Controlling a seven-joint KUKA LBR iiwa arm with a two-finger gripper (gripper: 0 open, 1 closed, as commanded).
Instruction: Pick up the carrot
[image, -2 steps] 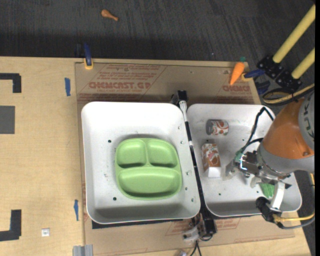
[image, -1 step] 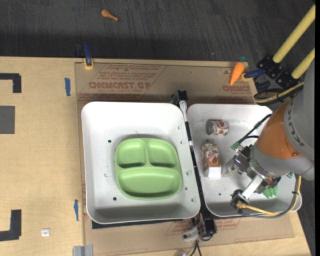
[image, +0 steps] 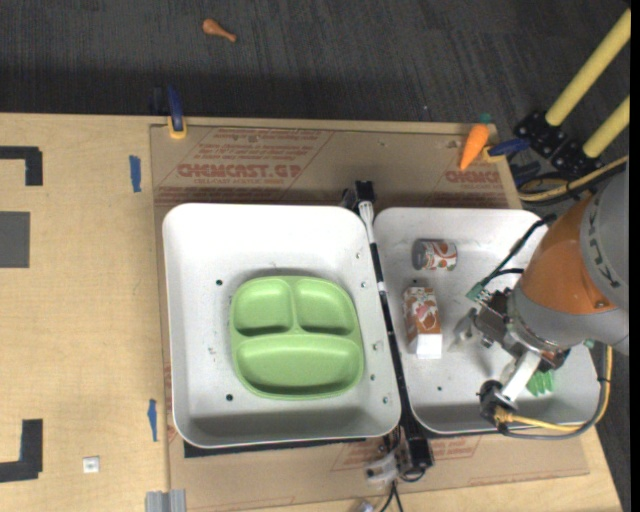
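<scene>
Orange carrot (image: 473, 147) on worktop (image: 80, 330) behind right bin (image: 560, 225), long axis slanted, green top (image: 483, 126) pointing away. Gripper (image: 470, 325) over right bin; state indeterminable.

"CHEMCAST GP" on the brown board (image: 240, 165)

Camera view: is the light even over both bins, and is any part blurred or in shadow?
In the camera view the light is even and soft; the left bin and right bin look bright white without hard glare. The green tray is sharp. The arm casts a faint shadow beneath it, and the floor at the top is dark.
</scene>
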